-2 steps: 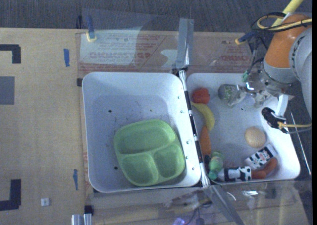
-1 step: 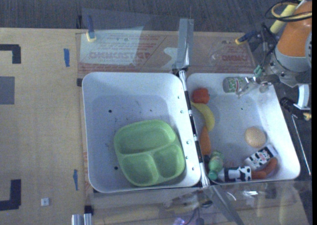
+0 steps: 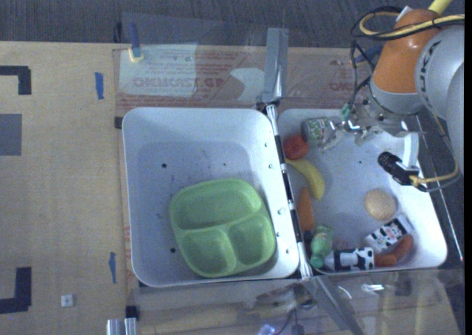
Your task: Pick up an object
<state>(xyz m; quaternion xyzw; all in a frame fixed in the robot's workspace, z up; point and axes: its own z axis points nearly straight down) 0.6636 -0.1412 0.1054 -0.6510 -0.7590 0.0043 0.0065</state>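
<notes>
I see two white bins side by side on the tan surface. The left bin holds a green divided tray with three compartments, lying toward the bin's 5 o'clock corner.

The right bin holds the clutter. At its 11 o'clock sits a small green-and-white can, tipped on its side. Just below it, at about 10 o'clock, a red tomato-like piece lies against the dividing wall, with a yellow banana at 9 o'clock and an orange carrot beneath that. At 7 o'clock is a green vegetable toy, beside a black-and-white cow figure along the 6 o'clock wall. A round tan bun lies near the middle, and a second black-and-white piece touches an orange sausage shape at 5 o'clock.

The claw hangs at the bin's 12 o'clock, just beside the can; whether it grips the can or how wide it stands, I cannot tell.
</notes>
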